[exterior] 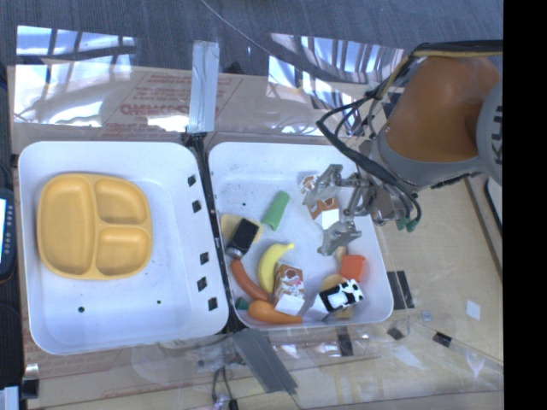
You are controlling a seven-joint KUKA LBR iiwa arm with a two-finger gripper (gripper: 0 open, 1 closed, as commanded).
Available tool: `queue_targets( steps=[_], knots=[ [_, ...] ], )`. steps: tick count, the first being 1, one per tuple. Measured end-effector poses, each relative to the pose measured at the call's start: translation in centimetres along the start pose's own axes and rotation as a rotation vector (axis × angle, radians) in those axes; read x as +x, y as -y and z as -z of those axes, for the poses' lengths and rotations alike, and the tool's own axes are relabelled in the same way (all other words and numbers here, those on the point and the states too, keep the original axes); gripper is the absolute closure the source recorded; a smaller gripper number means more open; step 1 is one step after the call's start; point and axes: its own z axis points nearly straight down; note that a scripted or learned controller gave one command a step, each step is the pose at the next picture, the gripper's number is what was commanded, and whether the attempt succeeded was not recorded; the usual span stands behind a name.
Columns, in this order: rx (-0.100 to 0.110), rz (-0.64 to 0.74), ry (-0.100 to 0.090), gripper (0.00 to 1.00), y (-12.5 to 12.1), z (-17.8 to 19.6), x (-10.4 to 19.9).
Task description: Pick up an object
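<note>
Camera view: claw (332, 211) spread wide over right bin (256, 156) (possibly touching small carton (322, 203)).

Noted: yellow divided plate (92, 225); green cylinder (275, 211); yellow banana (272, 262); orange carrot (272, 313); black-and-white patched cow toy (343, 295), at five o'clock.

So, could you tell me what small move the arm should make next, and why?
Probably a short descent. The gripper hangs open in the right bin with nothing between its fingers, and a small orange-and-white carton lies right by them, apart from the crowded toys nearer the front.
</note>
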Motion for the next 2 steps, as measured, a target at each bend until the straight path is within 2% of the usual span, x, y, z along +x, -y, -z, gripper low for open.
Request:
queue_targets(
  steps=[1, 2],
  knots=[
    [-0.003, -0.072, -0.008, 0.0, 6.8, -10.1, 0.9],
    [-0.003, -0.166, -0.001, 0.0, 4.5, -16.3, -4.1]
  ],
)
